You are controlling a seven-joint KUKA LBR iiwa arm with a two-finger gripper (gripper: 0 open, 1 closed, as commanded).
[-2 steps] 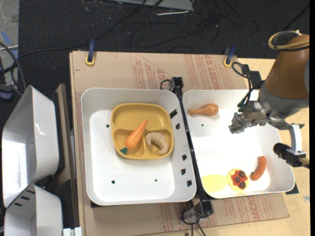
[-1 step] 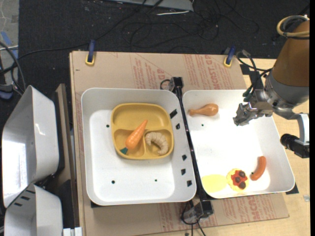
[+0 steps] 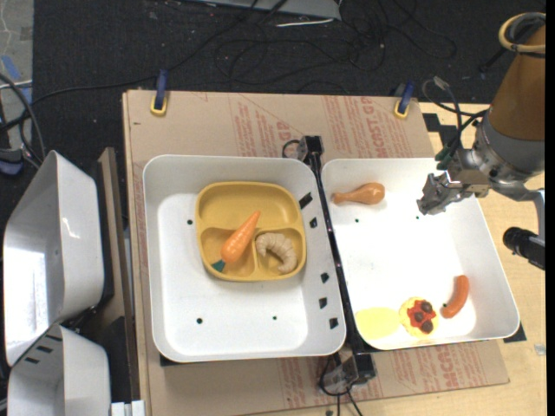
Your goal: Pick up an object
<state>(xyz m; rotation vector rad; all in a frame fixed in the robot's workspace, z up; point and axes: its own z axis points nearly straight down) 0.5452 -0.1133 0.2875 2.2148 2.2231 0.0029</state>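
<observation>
My gripper hangs over the upper right part of the right bin, to the right of a toy chicken drumstick that lies near the bin's far edge. Nothing shows between its tips. Near the bin's front edge lie a red sausage, a small pizza slice with red toppings and a flat yellow piece. In the left bin stands a yellow divided plate holding an orange carrot and a pale shrimp.
The two bins meet at a black-clipped divider. Blue-and-yellow clamps pin the brown board at its far edge. White containers stand at the left. Cables lie on the dark floor behind.
</observation>
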